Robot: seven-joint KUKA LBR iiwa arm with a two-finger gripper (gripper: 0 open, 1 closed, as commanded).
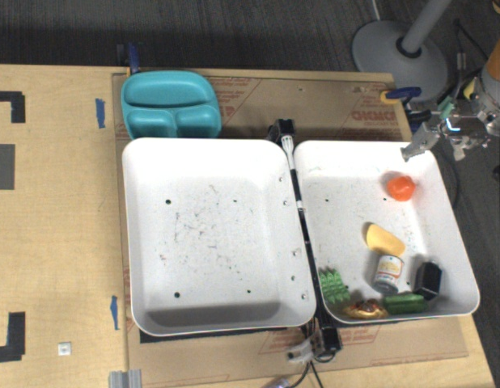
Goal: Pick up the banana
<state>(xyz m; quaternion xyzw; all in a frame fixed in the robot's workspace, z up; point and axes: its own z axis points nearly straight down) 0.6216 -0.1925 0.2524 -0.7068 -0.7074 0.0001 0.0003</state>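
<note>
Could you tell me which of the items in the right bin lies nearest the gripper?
The orange ball, alone near the bin's far right corner, just below the gripper; the banana and the rest lie farther toward the near edge.

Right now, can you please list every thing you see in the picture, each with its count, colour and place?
white bins: 2, white, side by side on the bench; left bin, right bin
teal tray: 1, teal, behind the left bin
banana: 1, yellow, middle of the right bin
orange ball: 1, orange, far part of the right bin
small jar: 1, pale with a label, just in front of the banana
black block: 1, black, near right corner of the right bin
green toy: 1, green, near left part of the right bin
green long item: 1, dark green, near edge of the right bin
gripper: 1, grey, over the far right corner of the right bin
</note>
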